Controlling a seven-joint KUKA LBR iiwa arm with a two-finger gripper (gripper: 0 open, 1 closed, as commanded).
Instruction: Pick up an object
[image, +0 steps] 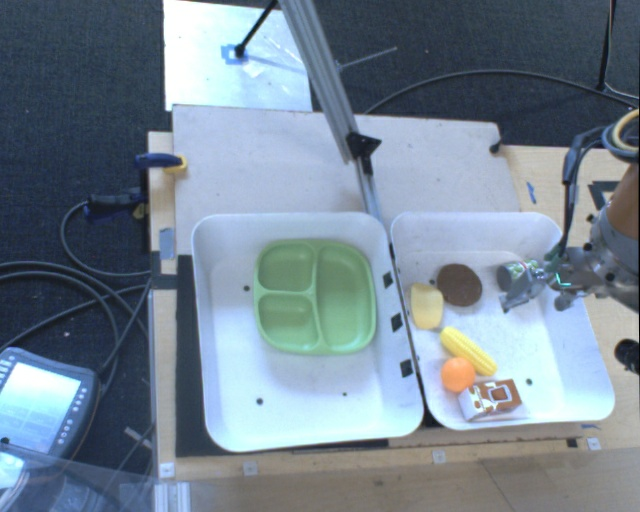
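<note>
My gripper (516, 284) reaches in from the right and hangs over the right bin (585, 385), in its upper right part. It is just right of a brown round cookie (459, 284) and apart from it. A pale yellow block (427, 306) lies left of the cookie near the bin's left wall. Below these sit a yellow corn cob (468, 350), an orange ball (458, 374) and a brown-and-white box (491, 399). I see nothing held at the gripper.
The left bin (225, 400) holds a green divided plate (315, 296). A slanted metal pole (330, 85) crosses the bench's back down to the gap between the bins. Cables and a teach pendant (35, 400) lie on the floor at left.
</note>
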